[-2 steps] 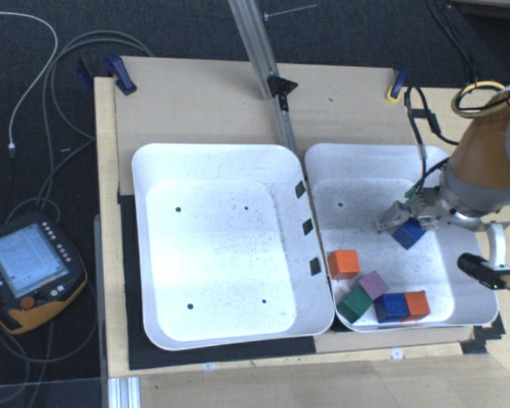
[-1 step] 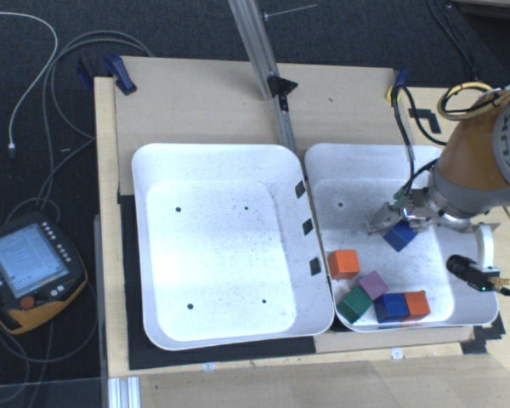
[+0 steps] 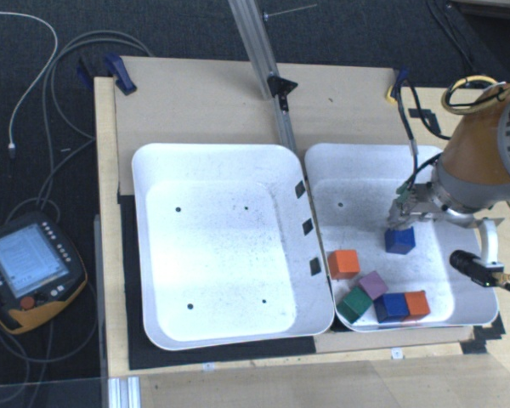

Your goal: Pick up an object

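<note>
Item: small matt blue cube (image 3: 399, 241), lying apart from the rest on the floor of the right-hand shallow white plastic bin (image 3: 357, 172).

Gripper: grey two-finger gripper (image 3: 401, 217) is seen directly above the cube, at or just touching its top face. From this angle it cannot be told whether it stands wide, narrow or closed on the cube; no hold is claimed.

Handling note: the descent is best kept vertical and centred, with the two flat opposite faces taken squarely, so that the cube is not nudged aside on the smooth bin floor.

Other contents, near front wall: orange cube (image 3: 344, 263); mauve block (image 3: 372, 285); green block (image 3: 354, 303); second, darker blue block (image 3: 392, 306); small orange block (image 3: 416, 303). The last four are clustered, touching or nearly so. All are hard-edged and probably rigid.

Left-hand white bin (image 3: 153, 164): speckled floor.
</note>
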### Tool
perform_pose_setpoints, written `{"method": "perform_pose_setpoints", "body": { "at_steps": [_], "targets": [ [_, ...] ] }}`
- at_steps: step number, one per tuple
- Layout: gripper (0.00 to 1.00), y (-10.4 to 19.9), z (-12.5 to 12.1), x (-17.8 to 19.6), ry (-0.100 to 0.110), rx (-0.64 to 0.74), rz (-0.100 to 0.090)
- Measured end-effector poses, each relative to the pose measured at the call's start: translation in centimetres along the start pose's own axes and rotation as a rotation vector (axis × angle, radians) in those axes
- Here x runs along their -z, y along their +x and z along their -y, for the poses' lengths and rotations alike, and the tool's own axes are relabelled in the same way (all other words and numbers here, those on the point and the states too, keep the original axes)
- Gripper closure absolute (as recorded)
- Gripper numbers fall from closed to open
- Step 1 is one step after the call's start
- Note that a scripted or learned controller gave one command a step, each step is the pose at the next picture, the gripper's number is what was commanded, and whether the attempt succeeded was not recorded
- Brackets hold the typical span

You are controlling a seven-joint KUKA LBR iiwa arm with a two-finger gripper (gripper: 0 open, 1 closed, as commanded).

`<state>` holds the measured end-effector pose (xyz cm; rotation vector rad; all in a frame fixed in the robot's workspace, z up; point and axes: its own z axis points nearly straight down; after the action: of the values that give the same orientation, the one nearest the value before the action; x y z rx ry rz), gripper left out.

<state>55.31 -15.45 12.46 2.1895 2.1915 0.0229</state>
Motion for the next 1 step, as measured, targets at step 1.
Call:
{"method": "perform_pose_setpoints", "body": {
  "at_steps": [1],
  "targets": [
    [0.0, 0.03, 0.09, -0.14, 0.003, -0.001, -0.001]
  ]
}}
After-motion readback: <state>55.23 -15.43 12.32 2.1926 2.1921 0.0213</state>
